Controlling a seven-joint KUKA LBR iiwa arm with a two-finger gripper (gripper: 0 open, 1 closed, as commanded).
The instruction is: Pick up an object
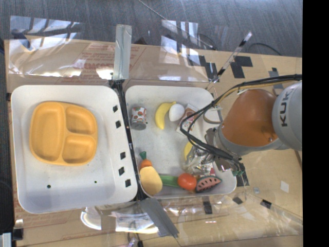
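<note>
The arm (257,120) reaches in from the right over the right bin (154,94), its orange band above the bin's right side. The gripper (198,161) sits low in that bin near its right wall; whether it is open or closed cannot be told, since cables and the wrist cover it.

Toys lie around it. Just beside the gripper, toward the bin's front edge, lies a watermelon slice (207,183), with a tomato (187,181) next to it and a green stick (168,179) running left to a yellow potato-like piece (150,180). An orange carrot (145,162) lies just above that piece. Farther back are a small can (138,117), a banana (163,115) and a white egg (176,112), the last two touching. A yellow piece (188,149) peeks out at the gripper.

The left bin (20,148) holds a yellow divided plate (62,133).
</note>
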